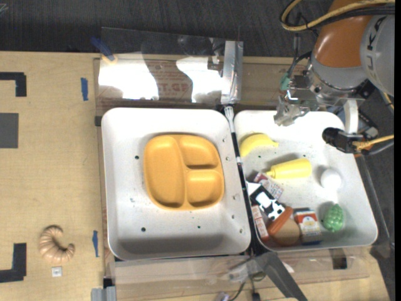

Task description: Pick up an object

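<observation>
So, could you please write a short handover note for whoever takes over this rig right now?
Gripper: above the back edge of the right bin, nothing visible between its fingers; whether it is open or shut is unclear.
Right bin: yellow bottle, yellow lemon-like piece, white ball, green berry-like toy, small red carton, a brown item and packets at the front-left.
Left bin: yellow divided plate.
On the bench, left: a croissant-shaped toy.
Done: nothing picked up yet.
Left: descend, grasp one object, lift.
</observation>
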`<state>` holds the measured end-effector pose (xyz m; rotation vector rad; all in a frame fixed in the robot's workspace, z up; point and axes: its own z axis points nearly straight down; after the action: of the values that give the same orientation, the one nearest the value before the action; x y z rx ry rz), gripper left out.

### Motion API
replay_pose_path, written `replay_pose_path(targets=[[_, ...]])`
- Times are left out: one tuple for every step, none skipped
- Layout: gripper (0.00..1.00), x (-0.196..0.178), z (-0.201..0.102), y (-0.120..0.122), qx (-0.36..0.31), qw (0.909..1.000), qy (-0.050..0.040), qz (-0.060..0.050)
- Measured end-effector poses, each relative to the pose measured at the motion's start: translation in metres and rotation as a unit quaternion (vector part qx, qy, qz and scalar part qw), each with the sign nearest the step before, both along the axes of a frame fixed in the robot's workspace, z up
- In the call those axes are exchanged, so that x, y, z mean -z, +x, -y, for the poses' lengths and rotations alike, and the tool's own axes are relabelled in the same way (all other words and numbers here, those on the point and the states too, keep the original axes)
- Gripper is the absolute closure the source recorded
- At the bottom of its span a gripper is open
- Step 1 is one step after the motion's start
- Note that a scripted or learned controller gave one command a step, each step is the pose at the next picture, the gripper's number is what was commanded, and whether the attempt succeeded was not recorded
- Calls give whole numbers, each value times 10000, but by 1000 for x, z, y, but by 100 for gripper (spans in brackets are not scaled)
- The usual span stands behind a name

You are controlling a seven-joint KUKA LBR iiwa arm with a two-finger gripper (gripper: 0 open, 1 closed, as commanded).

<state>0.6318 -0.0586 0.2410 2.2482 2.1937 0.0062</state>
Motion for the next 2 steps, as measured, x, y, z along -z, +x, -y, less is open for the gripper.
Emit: replay_pose_path(targets=[[100,61,75,34,1281,9918,-17,-29],[100,153,111,-6,1210,9926,-12,13]])
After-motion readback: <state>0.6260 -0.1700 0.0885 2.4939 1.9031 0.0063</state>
